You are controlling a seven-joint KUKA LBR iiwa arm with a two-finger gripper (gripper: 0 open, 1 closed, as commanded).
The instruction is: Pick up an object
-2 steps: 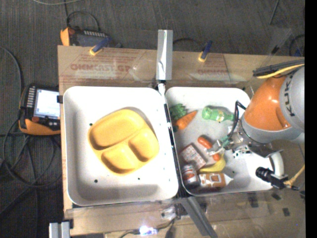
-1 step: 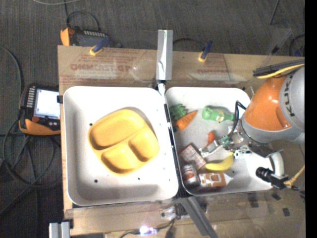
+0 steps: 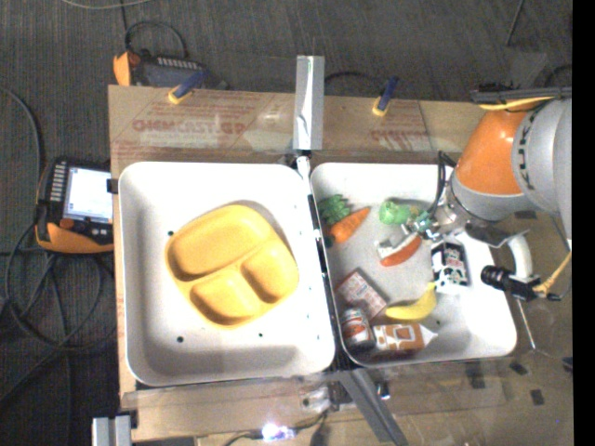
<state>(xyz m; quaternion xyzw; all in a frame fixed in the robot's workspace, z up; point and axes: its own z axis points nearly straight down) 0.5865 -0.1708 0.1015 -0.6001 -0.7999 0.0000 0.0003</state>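
Because the loose items are all lying in the right bin [image 3: 493, 337], your arm [image 3: 507, 170] is reaching over it from the right, the gripper [image 3: 429, 223] hanging just above the red-and-white piece [image 3: 400, 248] beside the green toy [image 3: 398, 212]. You cannot tell how the jaws are standing. Left, the yellow tray [image 3: 232, 263] is sitting alone in its bin [image 3: 139, 342].

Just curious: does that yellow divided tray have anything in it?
Empty. The yellow tray lies in the left bin, and all its compartments show bare yellow plastic.
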